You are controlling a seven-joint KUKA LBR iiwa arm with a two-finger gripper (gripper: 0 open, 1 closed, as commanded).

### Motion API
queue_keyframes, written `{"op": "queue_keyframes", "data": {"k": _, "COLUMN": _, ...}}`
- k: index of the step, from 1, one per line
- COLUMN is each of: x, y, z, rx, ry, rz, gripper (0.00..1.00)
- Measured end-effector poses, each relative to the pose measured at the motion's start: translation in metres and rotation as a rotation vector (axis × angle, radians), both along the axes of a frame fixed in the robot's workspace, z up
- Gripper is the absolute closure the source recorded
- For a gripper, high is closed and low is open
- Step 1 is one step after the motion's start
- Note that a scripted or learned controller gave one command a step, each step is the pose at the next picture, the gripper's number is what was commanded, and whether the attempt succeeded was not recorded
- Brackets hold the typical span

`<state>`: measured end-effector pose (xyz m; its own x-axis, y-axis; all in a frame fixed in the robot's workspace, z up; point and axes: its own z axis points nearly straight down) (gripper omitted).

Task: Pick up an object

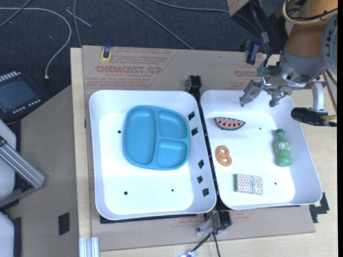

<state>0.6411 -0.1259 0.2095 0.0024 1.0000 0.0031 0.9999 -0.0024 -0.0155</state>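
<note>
My gripper [261,97] hangs over the far edge of the right bin [305,159], its two fingers spread apart with nothing between them. In that bin lie a watermelon slice [230,123], a pretzel [223,155], a green bottle [282,148] and a small patterned packet [248,184]. The watermelon slice is the closest to the gripper, a little to its near left. The bottle lies near the bin's right side.
The left bin [107,181] holds a blue divided plate [156,137]. A black clamp [193,83] sits at the far end of the seam between the bins. The arm's orange band [313,15] rises at the upper right, with cables and a black connector [308,115] beside it.
</note>
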Motion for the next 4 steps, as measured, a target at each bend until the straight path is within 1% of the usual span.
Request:
{"op": "queue_keyframes", "data": {"k": 1, "x": 0.003, "y": 0.000, "z": 0.009, "rx": -0.002, "ry": -0.015, "rz": 0.003, "gripper": 0.00}}
{"op": "queue_keyframes", "data": {"k": 2, "x": 0.009, "y": 0.000, "z": -0.051, "rx": -0.002, "ry": -0.010, "rz": 0.003, "gripper": 0.00}}
{"op": "queue_keyframes", "data": {"k": 3, "x": 0.010, "y": 0.001, "z": -0.115, "rx": -0.001, "ry": -0.008, "rz": 0.004, "gripper": 0.00}}
{"op": "queue_keyframes", "data": {"k": 4, "x": 0.010, "y": 0.002, "z": -0.125, "rx": -0.002, "ry": -0.013, "rz": 0.004, "gripper": 0.00}}
